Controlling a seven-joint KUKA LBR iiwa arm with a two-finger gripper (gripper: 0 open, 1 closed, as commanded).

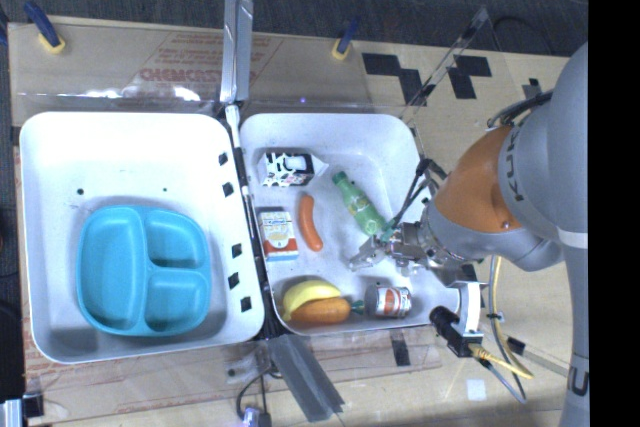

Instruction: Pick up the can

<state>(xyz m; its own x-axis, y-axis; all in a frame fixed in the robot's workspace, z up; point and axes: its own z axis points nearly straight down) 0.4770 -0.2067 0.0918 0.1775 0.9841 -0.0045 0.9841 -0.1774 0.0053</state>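
can point(388, 301) lying sideways, just below claw point(383, 249)

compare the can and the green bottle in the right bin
The can is short, stubby and silver with a red label; the green bottle is longer, slimmer and see-through green. The can lies near the bin's front edge beside the orange; the bottle lies diagonally mid-bin. Both lie on their sides.

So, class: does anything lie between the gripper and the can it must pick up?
Nothing visible does. The gripper hangs in the right bin just above the can, which lies on its side near the front wall. The green bottle lies behind the gripper; the banana and orange fruit lie left of the can.
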